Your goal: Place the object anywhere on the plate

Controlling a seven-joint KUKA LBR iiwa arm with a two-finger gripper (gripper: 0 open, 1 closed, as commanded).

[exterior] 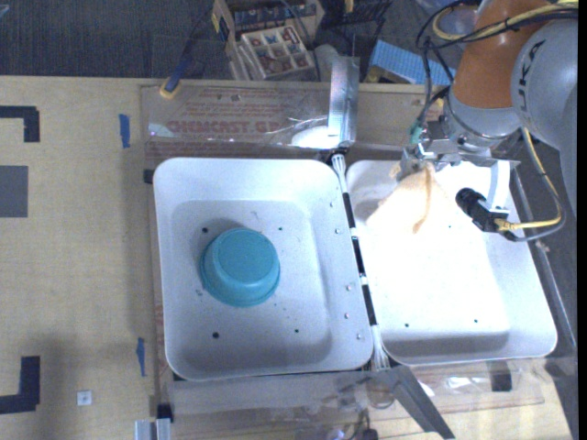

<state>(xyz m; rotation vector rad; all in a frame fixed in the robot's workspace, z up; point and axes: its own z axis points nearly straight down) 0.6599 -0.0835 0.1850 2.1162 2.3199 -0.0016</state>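
Note:
A round teal plate (240,266) lies in the left white bin (179,191), a little left of its middle. My gripper (420,159) hangs over the far left part of the right white bin (523,337). A thin, floppy tan object (421,200) dangles straight down from between its fingers, which are shut on its top end. The object's lower tip curls above the brightly lit bin floor. The plate lies well to the left of the gripper, past the wall between the bins.
A black plug on a yellow cable (474,206) hangs off the wrist, just right of the tan object. A metal bracket (342,99) stands behind the bins where they meet. Boxes and clutter (266,26) sit beyond the bench's far edge.

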